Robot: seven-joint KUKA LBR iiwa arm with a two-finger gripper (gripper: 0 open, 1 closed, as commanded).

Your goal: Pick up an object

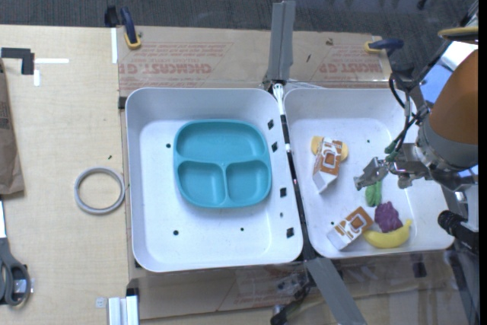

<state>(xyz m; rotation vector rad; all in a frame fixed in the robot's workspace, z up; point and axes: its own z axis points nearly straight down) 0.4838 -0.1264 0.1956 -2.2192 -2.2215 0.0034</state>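
Here, the scene is set out by part.
Arm: the grey arm with its orange band is seen reaching in from the right, over the right bin.
Gripper: the gripper is seen low over the right bin, above a green object; whether it is spread or closed cannot be told, and nothing is seen held.
Right bin contents: a white and orange carton is found left of the gripper; a second white and orange carton lies near the front wall; a purple grape bunch sits just beside it; a yellow banana lies at the front, touching the grapes.
Green object: it is placed between the gripper and the grapes, partly covered.
Left bin: the left bin is occupied by a teal divided plate, set near its middle.
Bench: a grey ring is seen on the bench, left of the bins and well apart from them.
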